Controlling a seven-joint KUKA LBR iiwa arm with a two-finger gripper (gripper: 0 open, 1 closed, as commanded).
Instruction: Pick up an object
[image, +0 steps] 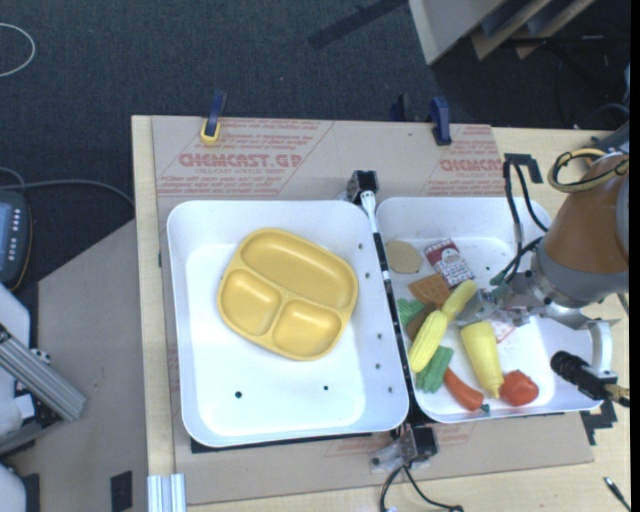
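Two white bins sit side by side on the tabletop (300, 150), and the jaws (497, 300) hang low over the right bin (520, 222). I cannot tell how the jaws stand, because the grey arm (585, 255) hides them. The jaws are just beside the top of a yellow toy pepper (482, 355) and near a yellow toy corn cob (430, 338). A yellow toy banana (459, 297) lies just left of the jaws. Below the pepper is a red toy tomato (518, 388), and left of that tomato lies an orange toy carrot (461, 388). A green toy vegetable (434, 368) pokes out under the corn. Up from the banana are a brown toy cookie (428, 290), a small red and white packet (451, 262) and a tan round toy (404, 257). Well away, in the left bin (200, 300), a yellow plate with three parts (288, 292) lies flat.
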